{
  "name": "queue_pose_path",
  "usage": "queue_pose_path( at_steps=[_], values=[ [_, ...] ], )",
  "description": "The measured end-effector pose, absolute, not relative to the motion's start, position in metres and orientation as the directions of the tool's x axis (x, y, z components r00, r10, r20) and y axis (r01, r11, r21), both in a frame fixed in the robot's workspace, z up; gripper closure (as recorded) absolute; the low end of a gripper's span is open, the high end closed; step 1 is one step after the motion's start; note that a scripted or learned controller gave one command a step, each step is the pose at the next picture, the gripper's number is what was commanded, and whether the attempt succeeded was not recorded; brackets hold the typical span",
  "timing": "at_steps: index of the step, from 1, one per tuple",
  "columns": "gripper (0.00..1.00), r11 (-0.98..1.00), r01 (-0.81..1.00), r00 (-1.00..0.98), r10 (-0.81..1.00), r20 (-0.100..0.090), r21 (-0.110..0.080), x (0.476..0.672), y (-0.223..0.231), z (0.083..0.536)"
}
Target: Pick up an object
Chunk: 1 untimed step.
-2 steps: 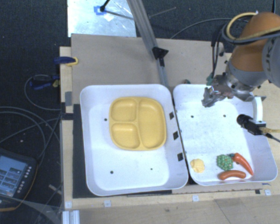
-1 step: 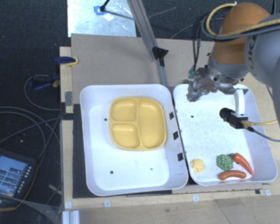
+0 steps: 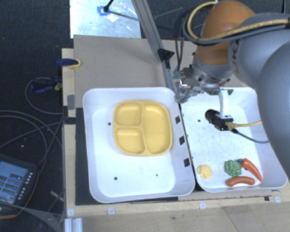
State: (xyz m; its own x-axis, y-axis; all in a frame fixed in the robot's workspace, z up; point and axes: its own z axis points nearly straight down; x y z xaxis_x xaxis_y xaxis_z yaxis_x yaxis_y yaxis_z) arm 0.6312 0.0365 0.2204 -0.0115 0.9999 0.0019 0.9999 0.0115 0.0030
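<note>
My gripper (image 3: 182, 94) hangs over the far left corner of the right bin (image 3: 208, 144), close to the divide between the two bins. Nothing shows between its tips. Small toy foods lie near the front of that bin: a pale yellow piece (image 3: 204, 171), a green broccoli-like piece (image 3: 232, 167), an orange-red carrot (image 3: 252, 169) and a brown-orange sausage (image 3: 240, 181). All of them sit well in front of the gripper. In the left bin (image 3: 101, 173) rests a yellow divided plate (image 3: 142, 128).
A grey metal pole (image 3: 150, 28) slants from the top of the view down to the gripper's spot. Cables and a handheld control pendant (image 3: 7, 180) lie on the floor to the left. The bench's brown board (image 3: 116, 62) stretches behind the bins.
</note>
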Motion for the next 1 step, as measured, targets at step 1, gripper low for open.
queue_pose_path(
  at_steps=[1],
  values=[
    [1.00, 0.011, 1.000, -0.011, 1.000, 0.002, 0.002, 0.6376, 0.0891, 0.2181]
  ],
)
